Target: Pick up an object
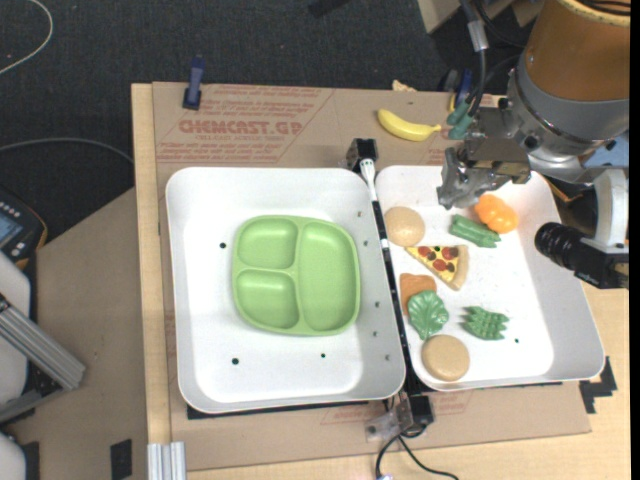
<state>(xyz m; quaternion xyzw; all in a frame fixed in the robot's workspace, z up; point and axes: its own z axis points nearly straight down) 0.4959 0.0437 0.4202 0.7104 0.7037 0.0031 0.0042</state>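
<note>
Camera view has the jaws (458, 193) hanging just left of the orange (496, 213); can't tell if they're spread or clenched; nothing visibly gripped.

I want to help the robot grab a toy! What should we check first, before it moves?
1. Toys in the right bin to pick: ok.
2. Gripper over that bin: ok.
3. Something between its fingers: cannot tell.
4. Nearest toys, orange and green pod, not buried: ok.
5. Pizza slice lying flat and free: ok.
6. Green plate out of the way, in the left bin: ok.
</note>
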